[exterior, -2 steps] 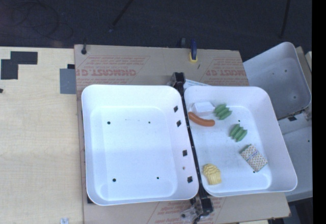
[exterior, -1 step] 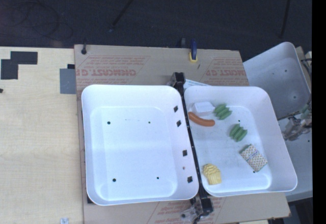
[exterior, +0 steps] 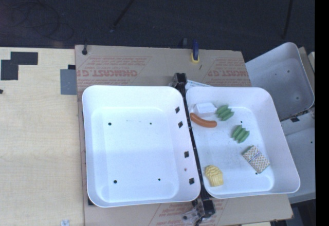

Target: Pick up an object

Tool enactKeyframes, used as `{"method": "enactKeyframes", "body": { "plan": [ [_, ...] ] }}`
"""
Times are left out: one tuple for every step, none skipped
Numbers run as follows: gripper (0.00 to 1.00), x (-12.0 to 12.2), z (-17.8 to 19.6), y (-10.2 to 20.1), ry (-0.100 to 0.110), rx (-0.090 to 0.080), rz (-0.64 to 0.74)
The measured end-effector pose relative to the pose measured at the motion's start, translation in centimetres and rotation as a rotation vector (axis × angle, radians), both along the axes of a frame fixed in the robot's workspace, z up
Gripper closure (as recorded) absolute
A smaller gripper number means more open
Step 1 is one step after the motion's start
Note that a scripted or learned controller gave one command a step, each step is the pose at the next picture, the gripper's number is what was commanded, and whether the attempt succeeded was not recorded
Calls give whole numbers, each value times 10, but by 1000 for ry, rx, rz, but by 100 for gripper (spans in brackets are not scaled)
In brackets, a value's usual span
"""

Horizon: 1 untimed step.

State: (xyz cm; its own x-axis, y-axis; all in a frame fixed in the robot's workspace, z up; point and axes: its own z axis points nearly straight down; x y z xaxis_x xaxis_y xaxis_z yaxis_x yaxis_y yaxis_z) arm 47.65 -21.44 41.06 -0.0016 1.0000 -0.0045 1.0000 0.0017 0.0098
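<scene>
The right bin point(exterior: 280, 137) holds several small objects. An orange sausage point(exterior: 203, 121) lies near its left wall, with a white block point(exterior: 204, 109) just behind it. Two green ridged pieces sit further right, one point(exterior: 224, 113) at the back and one point(exterior: 240, 133) nearer the middle. A patterned beige block point(exterior: 256, 158) lies toward the right front. A yellow corn-like piece point(exterior: 214, 175) rests at the front left corner.
The left bin point(exterior: 103, 194) stands beside the right one, joined by a black clip strip point(exterior: 186, 132). Both rest on a cardboard sheet point(exterior: 128, 68) over the wooden bench. A grey metal plate point(exterior: 280, 78) lies at the right.
</scene>
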Motion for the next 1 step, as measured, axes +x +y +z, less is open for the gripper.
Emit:
{"method": "enactKeyframes", "body": {
  "plan": [
    [100,-1,-103,2,19,8,-2]
  ]
}}
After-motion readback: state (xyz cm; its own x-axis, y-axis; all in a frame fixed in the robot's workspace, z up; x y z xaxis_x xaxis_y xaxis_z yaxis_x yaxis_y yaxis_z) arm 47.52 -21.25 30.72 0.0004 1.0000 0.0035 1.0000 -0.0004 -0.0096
